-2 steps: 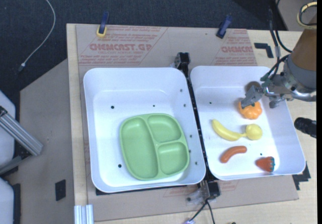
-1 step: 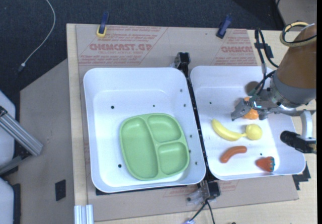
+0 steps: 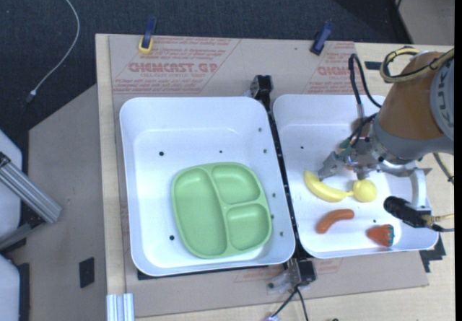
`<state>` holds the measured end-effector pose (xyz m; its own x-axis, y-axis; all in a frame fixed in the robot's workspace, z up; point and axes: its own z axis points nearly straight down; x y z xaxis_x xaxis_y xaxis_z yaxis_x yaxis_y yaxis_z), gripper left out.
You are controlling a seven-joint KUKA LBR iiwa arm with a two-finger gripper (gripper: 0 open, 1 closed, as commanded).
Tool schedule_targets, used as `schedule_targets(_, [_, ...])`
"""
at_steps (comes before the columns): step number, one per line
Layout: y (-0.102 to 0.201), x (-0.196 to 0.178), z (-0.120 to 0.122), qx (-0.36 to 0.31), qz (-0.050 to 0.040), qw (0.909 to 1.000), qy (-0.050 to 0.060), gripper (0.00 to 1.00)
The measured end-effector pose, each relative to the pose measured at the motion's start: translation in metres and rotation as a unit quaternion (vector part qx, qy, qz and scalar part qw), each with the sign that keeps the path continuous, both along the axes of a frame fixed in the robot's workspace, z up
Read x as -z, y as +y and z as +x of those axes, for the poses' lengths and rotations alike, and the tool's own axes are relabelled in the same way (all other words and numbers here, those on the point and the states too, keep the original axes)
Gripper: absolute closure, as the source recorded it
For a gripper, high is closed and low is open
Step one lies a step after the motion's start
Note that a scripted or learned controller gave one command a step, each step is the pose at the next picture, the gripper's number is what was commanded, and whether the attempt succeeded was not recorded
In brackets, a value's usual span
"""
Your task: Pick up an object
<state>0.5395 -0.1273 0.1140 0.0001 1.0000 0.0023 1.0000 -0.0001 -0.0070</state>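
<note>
Right bin (image 3: pixel 317 107) first: grey arm (image 3: pixel 411 107) over its middle, gripper (image 3: pixel 346 162) low above the banana (image 3: pixel 325 188). Fingers spread apart, clamped on nothing. Best lowered straight, fingers straddling across the banana's width. Banana mid-bin, long axis running from the left wall toward the front right corner, beside lemon (image 3: pixel 365 190).

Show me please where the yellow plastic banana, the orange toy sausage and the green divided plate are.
Yellow plastic banana (image 3: pixel 325 189): camera view, the middle of its curved body.
Orange toy sausage (image 3: pixel 335 220): camera view, the centre of its length.
Green divided plate (image 3: pixel 193 220): camera view, the floor of its largest compartment.
</note>
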Motion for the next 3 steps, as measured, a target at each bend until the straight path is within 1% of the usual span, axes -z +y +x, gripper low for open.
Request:
schedule_targets(1, [0.0,0.031,-0.001,0.0,-0.0005,1.0,-0.002,0.0])
schedule_targets(2, [0.0,0.019,0.001,0.001,-0.0014,1.0,-0.005,1.0])
schedule_targets(3, [-0.003,-0.03,-0.008,0.0,-0.0019,1.0,-0.005,1.0])
